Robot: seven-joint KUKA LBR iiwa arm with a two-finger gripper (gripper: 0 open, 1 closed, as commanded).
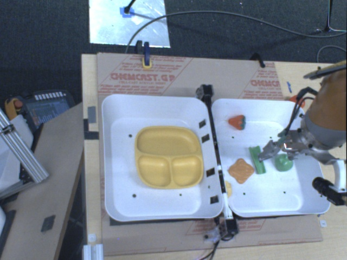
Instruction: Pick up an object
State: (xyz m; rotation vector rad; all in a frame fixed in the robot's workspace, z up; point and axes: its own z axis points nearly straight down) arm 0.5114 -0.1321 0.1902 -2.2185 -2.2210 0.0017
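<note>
dark carpet floor (43,37) with a shiny metal sheet (129,14), black cables (244,19) and a side table (46,161).

**Bench and surroundings: items on record**

- Cardboard sheet (179,72), tan with red lettering, lying under both bins on the bench.
- Left bin (116,145), shallow, white; holds a yellow divided tray (168,156) with three compartments, set near its middle.
- Right bin (260,199), shallow, white, touching the left bin along a dark centre seam fitted with black clips (206,139).
- Yellow and blue clamp (146,56) at the far edge of the cardboard.
- Shiny metal plate (108,15) on the dark floor beyond the bench, with a blue piece (128,12) on it.
- Black cable (244,18) running across the floor.
- Handheld control unit (46,110) at far left, beside an aluminium rail (21,148).
</note>
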